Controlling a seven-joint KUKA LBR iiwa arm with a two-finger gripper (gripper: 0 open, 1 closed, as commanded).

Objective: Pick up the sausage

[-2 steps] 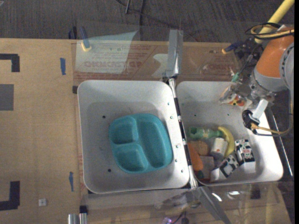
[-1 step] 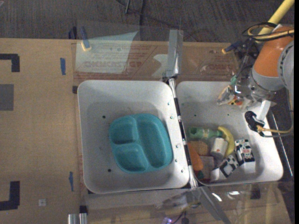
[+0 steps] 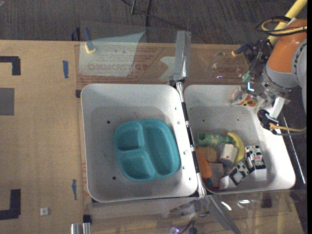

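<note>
I see the orange sausage (image 3: 205, 169) at the right bin's (image 3: 287, 172) 8 o'clock; gripper (image 3: 246, 97) at 1 o'clock, grip unreadable.

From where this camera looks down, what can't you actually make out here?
- Sausage: the pile of toy food in the right bin is too small and crowded to single it out.
- Gripper: blurred at the bin's top right corner, fingers unreadable.
- Arm: cut off by the right edge.
- Teal tray in the left bin: compartment contents unclear.
</note>
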